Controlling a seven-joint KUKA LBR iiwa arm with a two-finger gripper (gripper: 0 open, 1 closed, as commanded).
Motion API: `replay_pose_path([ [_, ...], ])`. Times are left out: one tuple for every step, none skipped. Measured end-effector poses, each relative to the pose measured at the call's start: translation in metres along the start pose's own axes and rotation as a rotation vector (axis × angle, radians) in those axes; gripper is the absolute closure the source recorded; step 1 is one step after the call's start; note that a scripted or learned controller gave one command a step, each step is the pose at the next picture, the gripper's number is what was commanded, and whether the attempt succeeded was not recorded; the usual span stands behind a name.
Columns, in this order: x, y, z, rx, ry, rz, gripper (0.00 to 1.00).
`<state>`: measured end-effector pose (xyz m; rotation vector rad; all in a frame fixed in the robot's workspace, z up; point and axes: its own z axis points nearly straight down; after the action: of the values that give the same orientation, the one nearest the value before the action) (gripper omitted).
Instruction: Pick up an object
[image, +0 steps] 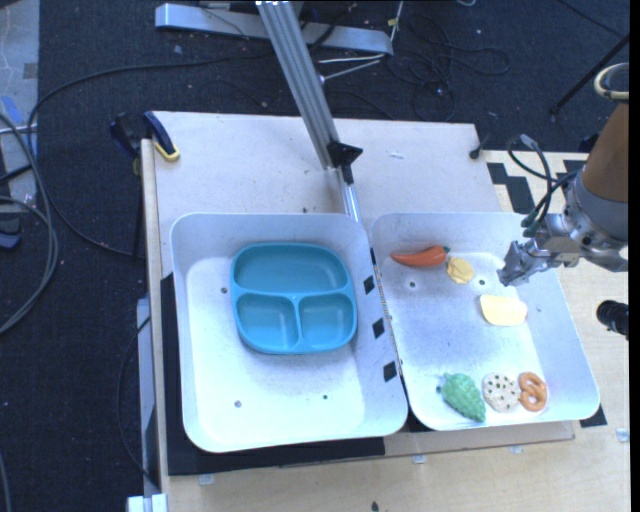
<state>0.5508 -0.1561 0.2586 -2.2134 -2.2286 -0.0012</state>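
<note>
Carrot (420, 257) lies crosswise, green tip toward gripper (517, 268); gripper state unclear.

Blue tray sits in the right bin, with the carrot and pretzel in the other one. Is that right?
Not quite. The camera view shows the blue tray in the left bin, not the right. The carrot and pretzel do lie in the other bin, on the right.

Robotics lab: bench (250, 150) with bins, floor cables (70, 90), tripod (300, 60).
</note>
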Motion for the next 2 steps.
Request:
replay_pose_path([
  [0.054,0.011,-0.002,-0.001,0.000,-0.001,1.00],
  [0.101,0.028,0.015,0.001,0.000,-0.001,1.00],
])
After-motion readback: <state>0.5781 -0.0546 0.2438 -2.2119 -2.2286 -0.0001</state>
